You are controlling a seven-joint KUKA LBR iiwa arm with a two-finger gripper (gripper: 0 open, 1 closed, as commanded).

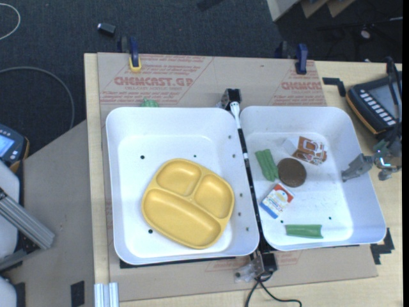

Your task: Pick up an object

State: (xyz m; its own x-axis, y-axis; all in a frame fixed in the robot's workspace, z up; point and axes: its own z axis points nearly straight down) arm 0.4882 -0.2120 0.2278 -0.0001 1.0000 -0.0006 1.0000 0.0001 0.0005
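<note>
bench (192, 75) of tan board, printed red lettering, clamped at the far edge by two blue clamps (133, 51). two shallow white bins side by side on it, touching along a black seam.

left bin (124, 171): one yellow divided tray (187, 201), three compartments, lying flat near the bin's middle, turned at a slant.

right bin (332, 123): five small things, loosely grouped left of centre.
- brown round disc (292, 172), near the middle, flat.
- green block (266, 164), long, lying left of the disc, just beside it.
- green bar (303, 231), flatter, near the bin's front wall, well apart from the others.
- brown-and-white packet (310, 150), behind the disc, touching or almost touching it.
- white packet with red and blue print (277, 201), in front of the disc, tilted.

gripper (358, 167): grey, at the right bin's right rim, reaching in from the right, over bare bin floor. nothing between its fingers. how far open they stand: cannot tell at this size. apart from every object; nearest is the brown-and-white packet.
</note>
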